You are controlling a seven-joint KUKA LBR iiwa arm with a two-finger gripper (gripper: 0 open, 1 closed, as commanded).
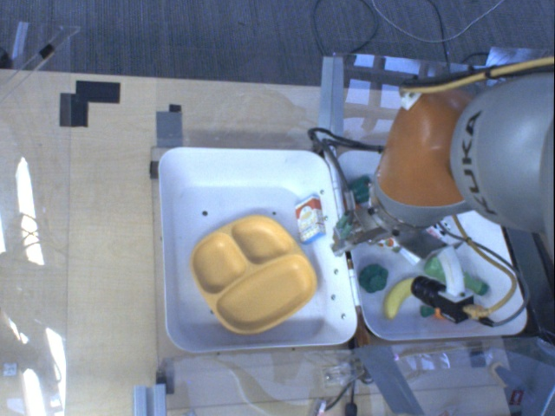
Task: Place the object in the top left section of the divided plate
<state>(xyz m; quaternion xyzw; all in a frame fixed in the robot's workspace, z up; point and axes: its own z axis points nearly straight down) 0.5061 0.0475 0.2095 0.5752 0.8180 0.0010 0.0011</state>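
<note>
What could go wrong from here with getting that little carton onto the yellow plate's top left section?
The small carton lies tight against the left bin's right wall, so a finger may catch the wall. It also sits beside the plate's upper right, so it might land in the wrong section.

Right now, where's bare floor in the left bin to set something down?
Left bin: bare floor left of the yellow divided plate and in a band along the far wall. The small carton crowds the plate's far-right edge. Right bin is crowded: arm, banana, green pieces.
</note>
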